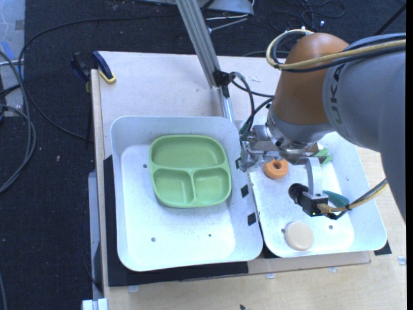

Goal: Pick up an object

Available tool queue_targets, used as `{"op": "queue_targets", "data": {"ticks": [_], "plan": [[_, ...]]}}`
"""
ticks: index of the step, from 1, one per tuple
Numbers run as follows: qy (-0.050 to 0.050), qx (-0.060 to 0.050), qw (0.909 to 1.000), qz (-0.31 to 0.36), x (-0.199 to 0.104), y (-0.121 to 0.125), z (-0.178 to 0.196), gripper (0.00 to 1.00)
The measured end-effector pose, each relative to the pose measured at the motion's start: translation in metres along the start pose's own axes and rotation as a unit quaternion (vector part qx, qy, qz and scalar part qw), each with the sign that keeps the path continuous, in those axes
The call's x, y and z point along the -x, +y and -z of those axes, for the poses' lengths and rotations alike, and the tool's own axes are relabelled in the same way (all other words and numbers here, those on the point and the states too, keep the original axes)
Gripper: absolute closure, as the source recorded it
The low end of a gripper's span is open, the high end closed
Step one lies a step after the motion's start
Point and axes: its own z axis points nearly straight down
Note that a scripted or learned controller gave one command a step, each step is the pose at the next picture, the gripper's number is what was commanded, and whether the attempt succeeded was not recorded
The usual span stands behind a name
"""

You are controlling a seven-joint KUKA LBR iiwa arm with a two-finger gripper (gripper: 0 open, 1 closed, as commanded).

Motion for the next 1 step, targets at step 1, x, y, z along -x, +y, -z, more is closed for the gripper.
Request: {"op": "queue_targets", "data": {"ticks": [1], "plan": [[0.0,0.001,1.0,0.0,-0.0559,0.0213,-0.0096,1.0]]}}
